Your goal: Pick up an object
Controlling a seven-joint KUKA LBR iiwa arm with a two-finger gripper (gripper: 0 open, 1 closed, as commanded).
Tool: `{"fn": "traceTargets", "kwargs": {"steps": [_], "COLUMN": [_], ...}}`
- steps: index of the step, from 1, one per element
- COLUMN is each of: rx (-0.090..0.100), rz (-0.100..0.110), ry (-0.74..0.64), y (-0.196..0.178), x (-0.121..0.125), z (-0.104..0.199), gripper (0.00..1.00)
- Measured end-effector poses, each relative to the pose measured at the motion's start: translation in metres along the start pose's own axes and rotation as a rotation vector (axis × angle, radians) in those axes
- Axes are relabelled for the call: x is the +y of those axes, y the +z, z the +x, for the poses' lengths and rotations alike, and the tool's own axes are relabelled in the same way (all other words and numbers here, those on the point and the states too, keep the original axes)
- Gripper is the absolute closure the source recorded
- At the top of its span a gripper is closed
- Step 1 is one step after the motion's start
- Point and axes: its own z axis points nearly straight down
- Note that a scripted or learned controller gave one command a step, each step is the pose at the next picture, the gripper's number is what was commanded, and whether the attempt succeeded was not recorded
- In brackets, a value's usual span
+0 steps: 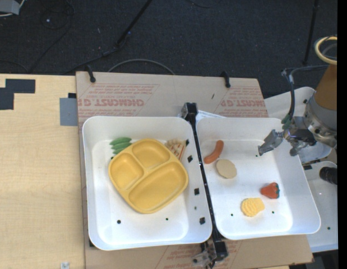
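Observation:
In the right bin (308, 206) lie an orange-red sausage (213, 151), a beige round piece (226, 168), a red strawberry-like piece (270, 190) and a yellow ridged piece (252, 207). My gripper (284, 143) hangs over that bin's upper right part, near its right wall. Its fingers (269, 142) are spread open with nothing between them. The red piece lies below the gripper, and the sausage and beige piece are off to its left.
The left bin (97, 206) holds a yellow divided plate (148, 174), a green leafy piece (120, 143) and a tan ridged piece (176, 147). A black divider clip (199, 167) runs between the bins. Cardboard lies under both bins, with a wooden bench to the left.

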Motion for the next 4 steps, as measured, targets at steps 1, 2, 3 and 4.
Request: {"fn": "traceTargets", "kwargs": {"steps": [1,2,3,4], "rx": [-0.003,0.000,-0.001,0.000], "rz": [-0.013,-0.006,-0.007,-0.008], "ry": [-0.003,-0.003,-0.002,-0.002], "y": [-0.007,0.056,0.104,0.157], "x": [0.002,0.002,0.008,0.008], "z": [0.000,0.006,0.003,0.004], "gripper": [0.00,0.00,0.00,0.00]}}
